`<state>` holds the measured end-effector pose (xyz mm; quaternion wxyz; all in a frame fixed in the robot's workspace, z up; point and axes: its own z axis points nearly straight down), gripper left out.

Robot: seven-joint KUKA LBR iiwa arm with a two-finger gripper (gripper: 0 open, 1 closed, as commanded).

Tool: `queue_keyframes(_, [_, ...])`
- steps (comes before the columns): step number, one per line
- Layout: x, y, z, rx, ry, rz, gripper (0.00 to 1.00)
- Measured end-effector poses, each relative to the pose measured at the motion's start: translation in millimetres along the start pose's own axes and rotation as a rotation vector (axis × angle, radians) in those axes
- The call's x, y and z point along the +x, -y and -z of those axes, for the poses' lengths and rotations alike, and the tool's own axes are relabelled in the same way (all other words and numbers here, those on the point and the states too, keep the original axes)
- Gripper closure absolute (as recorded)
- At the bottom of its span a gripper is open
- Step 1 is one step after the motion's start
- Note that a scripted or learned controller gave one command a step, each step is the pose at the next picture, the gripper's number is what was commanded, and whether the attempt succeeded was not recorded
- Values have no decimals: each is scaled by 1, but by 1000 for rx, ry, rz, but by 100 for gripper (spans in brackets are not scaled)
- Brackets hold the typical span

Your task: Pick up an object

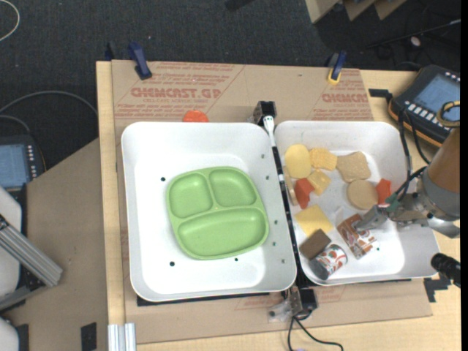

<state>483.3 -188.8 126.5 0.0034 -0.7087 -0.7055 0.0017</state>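
Camera view: claw (374,219) low in right bin (387,134), grip unreadable, arm (446,185) cut off at edge.

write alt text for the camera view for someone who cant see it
A grey robot arm reaches in from the right, its gripper low over the right white bin, which holds a jumble of toy food pieces and a small can. The left white bin holds a green divided plate. Both bins sit on a cardboard-covered bench.
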Motion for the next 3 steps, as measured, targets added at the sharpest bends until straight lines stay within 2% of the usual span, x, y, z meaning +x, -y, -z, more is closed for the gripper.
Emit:
queue_keyframes(1, [95, -12, -40, -16, 9, 8, 0])
queue_keyframes(2, [90, -14, -27, -24, 11, 1, 100])
queue_keyframes(3, [158, -97, 74, -24, 2, 15, 100])
